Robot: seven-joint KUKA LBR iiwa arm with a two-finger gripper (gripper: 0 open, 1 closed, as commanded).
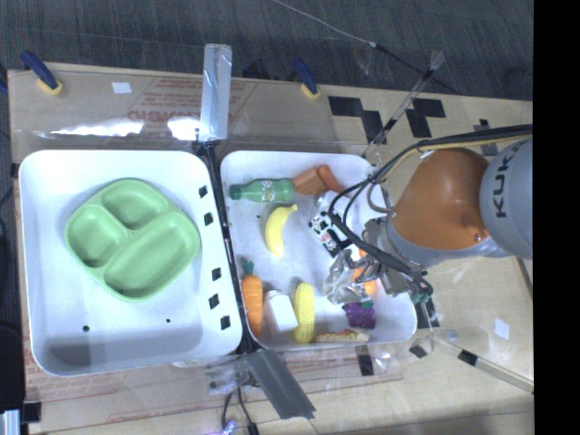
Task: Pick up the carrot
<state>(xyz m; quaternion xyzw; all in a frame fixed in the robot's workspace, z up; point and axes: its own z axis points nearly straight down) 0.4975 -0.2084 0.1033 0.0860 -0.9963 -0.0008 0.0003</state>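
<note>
The carrot (253, 303) is lying untouched by the right bin's (299, 160) left wall, beside the corn (305, 313) — nothing done yet. The gripper (353, 277) is hanging well apart over the grapes (360, 314); open or closed, I cannot tell. Farther back, banana (277, 227) and bottle (263, 190) are sitting idle.

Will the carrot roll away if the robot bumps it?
Probably a little. The carrot looks round and tapered, so it would likely roll in a curve, not straight. It lies close to the right bin's left wall, beside a white block, which should stop it quickly. It looks like a smooth toy, so it may be stiff, light and a bit slippery.
</note>
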